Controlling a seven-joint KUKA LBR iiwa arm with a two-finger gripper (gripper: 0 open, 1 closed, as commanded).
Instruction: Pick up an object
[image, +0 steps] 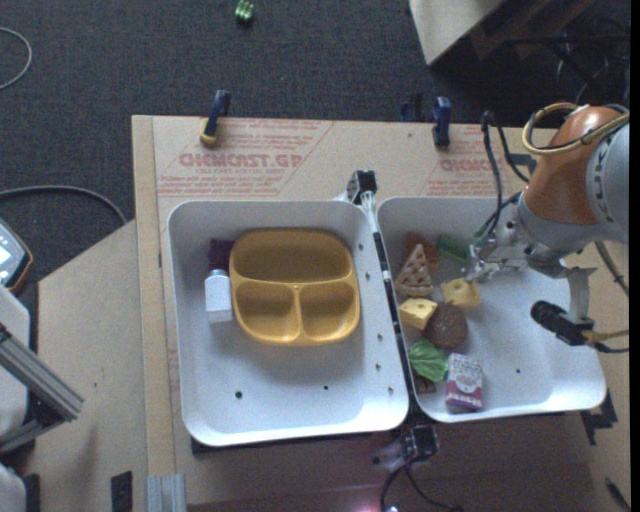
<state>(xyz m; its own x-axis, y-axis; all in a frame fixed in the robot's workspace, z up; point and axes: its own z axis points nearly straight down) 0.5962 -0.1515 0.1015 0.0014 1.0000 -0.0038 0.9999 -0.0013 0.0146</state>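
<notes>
Two shallow white bins are set side by side on the bench. In the left bin (190, 330) three things are counted: one yellow divided plate (294, 285) with three compartments, one small white bottle (218, 296) just beside the plate's left edge, and one dark purple item (220, 250) behind the bottle.

In the right bin (560, 375) seven small things are clustered along its left side: one pizza slice (414, 270), one reddish piece (417, 245) behind it, one green piece (452, 248), two yellow cheese-like blocks (461, 293) (417, 313), one dark brown round piece (446, 326), one green leaf (427, 358) and one pink-and-white carton (464, 383) near the front wall.

The gripper (484, 262) is lowered over the right bin, just above the upper yellow block and near the green piece. Whether the jaws are wide or narrow cannot be told, and nothing is seen held.
</notes>
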